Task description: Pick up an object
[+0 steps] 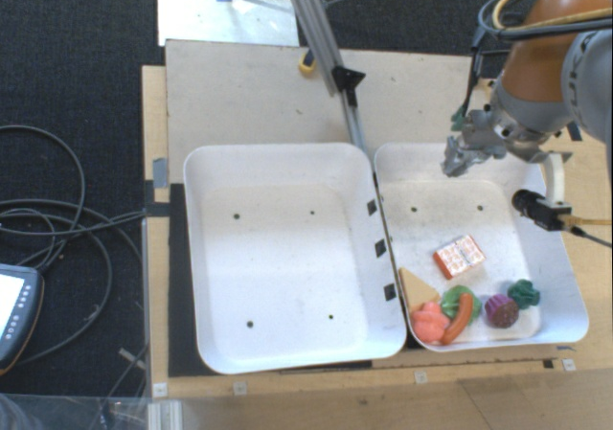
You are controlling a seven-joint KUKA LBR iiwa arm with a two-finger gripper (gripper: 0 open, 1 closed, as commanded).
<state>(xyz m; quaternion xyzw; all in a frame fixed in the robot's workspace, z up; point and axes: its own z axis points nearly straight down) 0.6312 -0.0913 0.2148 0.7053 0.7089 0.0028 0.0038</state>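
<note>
Grey end effector [458, 162] hangs over the right bin's [565, 323] far edge; its grip state can't be told.

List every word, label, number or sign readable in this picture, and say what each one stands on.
No readable text.
The orange-and-white block in the right bin bears a grid pattern, too small to read as letters.
The device screen at the left edge glows, its content too blurred to read.
The black tabs along the left bin rim carry no legible marks.
The gripper shows no label.
</note>
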